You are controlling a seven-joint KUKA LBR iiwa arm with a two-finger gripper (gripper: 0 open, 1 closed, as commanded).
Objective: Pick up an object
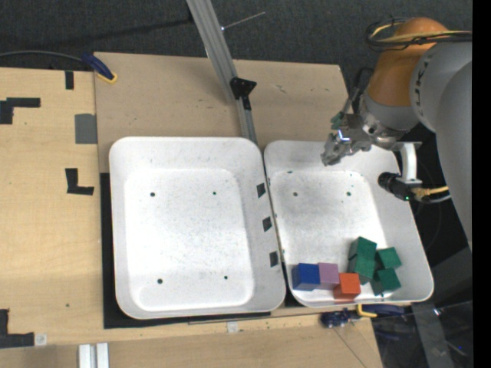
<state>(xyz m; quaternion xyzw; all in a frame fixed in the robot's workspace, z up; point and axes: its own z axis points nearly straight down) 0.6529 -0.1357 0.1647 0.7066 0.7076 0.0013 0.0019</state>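
— Wooden surface (192, 90), two white bins. Where are you?

— At the right bin's (399, 205) far rim; my gripper (335, 153) hangs there, whether clenched or released I cannot tell.

— And the blocks?

— Crowded in its near corner: blue (307, 274), purple (328, 273), orange (349, 284), green (374, 263). Packed against the wall, so I may jam, or nudge one aside and close on nothing.

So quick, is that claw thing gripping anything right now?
End effector: it cannot be told whether it grips anything; it hangs over the right bin's far edge, well away from the blocks.
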